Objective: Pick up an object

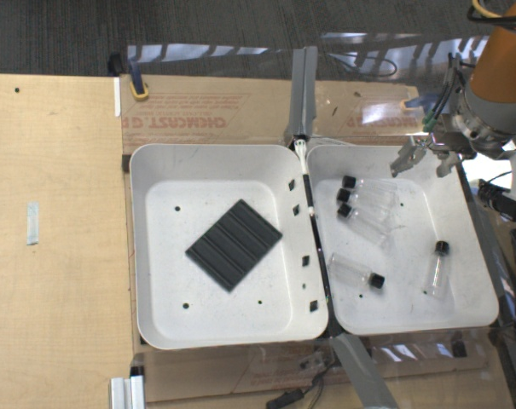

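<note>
Clear vials [370,204] lie seemingly just below-left of the gripper [426,157].

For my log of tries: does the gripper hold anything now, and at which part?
Nothing is held. The gripper hangs open over the far edge of the right bin, apart from the vials below.

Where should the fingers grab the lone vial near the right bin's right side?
Take the lone vial mid-body on the clear tube, descending from above. It lies flat, nearly vertical in view, cap at the far end, so close the fingers across its narrow width, left to right.
</note>
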Motion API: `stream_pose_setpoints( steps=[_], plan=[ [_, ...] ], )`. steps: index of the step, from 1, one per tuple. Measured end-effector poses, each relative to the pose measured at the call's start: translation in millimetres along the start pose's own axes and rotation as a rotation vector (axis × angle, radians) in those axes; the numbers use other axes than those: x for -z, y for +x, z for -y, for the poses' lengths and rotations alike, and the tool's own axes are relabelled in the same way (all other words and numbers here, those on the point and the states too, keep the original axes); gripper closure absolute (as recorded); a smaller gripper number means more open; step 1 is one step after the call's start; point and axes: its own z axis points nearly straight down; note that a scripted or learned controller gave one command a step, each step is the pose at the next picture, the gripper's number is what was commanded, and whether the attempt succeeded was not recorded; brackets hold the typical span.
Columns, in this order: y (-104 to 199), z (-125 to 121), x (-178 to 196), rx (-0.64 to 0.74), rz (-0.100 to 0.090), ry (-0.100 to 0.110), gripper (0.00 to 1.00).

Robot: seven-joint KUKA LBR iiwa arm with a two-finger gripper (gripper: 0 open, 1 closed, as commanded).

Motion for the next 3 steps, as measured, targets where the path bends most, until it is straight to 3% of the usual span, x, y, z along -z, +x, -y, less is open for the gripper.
stream_pose_setpoints(
  steps=[1,2,3],
  plan=[
    [35.5,-38.9,-115.5,0.138,0.000,-0.002,0.00],
    [50.5,6.2,-140.0,0.168,0.000,-0.001,0.00],
    [48.8,6.6,-131.5,0.165,0.000,0.000,1.00]
  ],
)
